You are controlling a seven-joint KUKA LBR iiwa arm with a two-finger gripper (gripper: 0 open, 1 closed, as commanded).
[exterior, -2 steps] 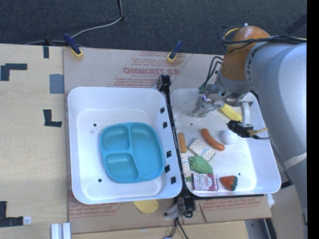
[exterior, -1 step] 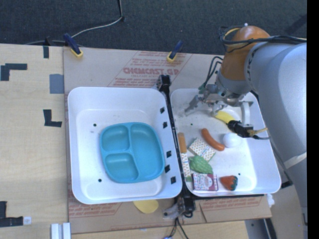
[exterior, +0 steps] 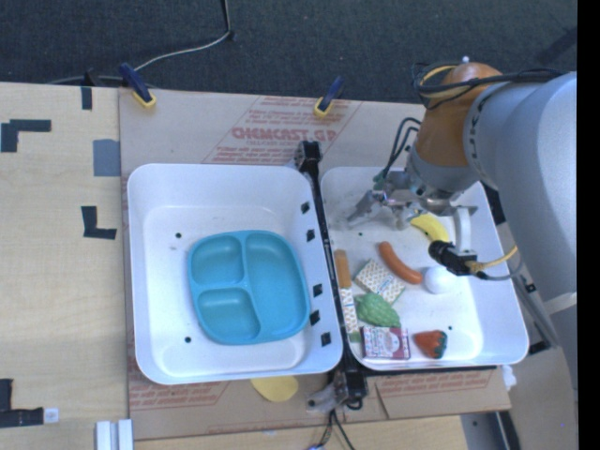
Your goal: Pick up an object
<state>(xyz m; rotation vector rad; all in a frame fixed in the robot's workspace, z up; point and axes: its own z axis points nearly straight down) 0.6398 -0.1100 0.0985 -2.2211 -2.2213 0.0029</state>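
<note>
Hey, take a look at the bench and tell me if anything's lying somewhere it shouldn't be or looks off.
One thing stands out: a flat yellow piece lies on the cardboard outside the bins, partly tucked under the near rim of the left bin. The other small items sit inside the right bin, and the blue divided tray sits flat in the left bin.

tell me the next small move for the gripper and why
Probably lower the gripper toward the sausage just in front of it. The gripper sits over the back of the right bin with nothing seen between its fingers, while the toy food lies nearer the front.
</note>
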